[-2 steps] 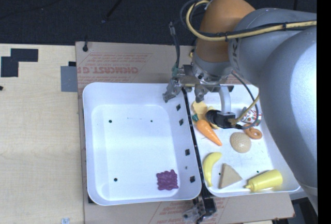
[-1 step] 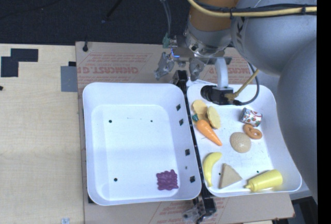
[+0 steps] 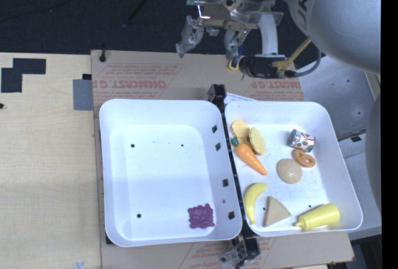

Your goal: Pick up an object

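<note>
Carrot, near the right bin's left wall, looks light, stiff, slippery; we'd pinch mid-body. Our claw hangs fingers apart, holding nothing.

light falls evenly and bright on my two white bins, nearly washing out their rims. a soft grey shadow pools along the left bin's wall at nine o'clock. toward twelve o'clock the background goes dark. my arm at one o'clock looks soft, slightly blurred.

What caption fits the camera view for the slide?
Open gripper hovers behind two white bins: purple grapes left, assorted toy food right.
</note>
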Controlling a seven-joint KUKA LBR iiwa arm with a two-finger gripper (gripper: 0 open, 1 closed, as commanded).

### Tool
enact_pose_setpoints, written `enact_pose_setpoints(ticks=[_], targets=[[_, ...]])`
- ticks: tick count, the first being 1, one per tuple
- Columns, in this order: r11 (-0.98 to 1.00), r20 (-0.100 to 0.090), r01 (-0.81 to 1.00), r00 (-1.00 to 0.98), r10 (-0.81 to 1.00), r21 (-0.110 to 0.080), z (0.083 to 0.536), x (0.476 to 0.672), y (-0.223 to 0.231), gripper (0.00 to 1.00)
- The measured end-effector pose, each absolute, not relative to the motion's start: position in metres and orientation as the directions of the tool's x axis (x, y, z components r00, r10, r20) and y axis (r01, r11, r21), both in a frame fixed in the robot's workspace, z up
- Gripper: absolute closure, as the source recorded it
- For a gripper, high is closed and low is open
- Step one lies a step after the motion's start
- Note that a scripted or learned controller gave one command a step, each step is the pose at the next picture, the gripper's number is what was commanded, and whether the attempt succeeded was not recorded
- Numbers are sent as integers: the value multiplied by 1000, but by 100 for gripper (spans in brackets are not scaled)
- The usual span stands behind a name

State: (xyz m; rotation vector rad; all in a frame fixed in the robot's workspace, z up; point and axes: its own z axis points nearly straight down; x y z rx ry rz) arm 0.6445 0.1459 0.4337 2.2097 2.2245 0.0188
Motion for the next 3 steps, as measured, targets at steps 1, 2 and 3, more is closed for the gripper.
enact_pose_setpoints(ticks=[1,2,3], targets=[[9,-3,1000,-9,1000,-6,434,644,144,100],[7,4,1000,-7,1000,8,545,618,198,100],[1,-7,1000,-1,1000,-21,296,606,198,100]])
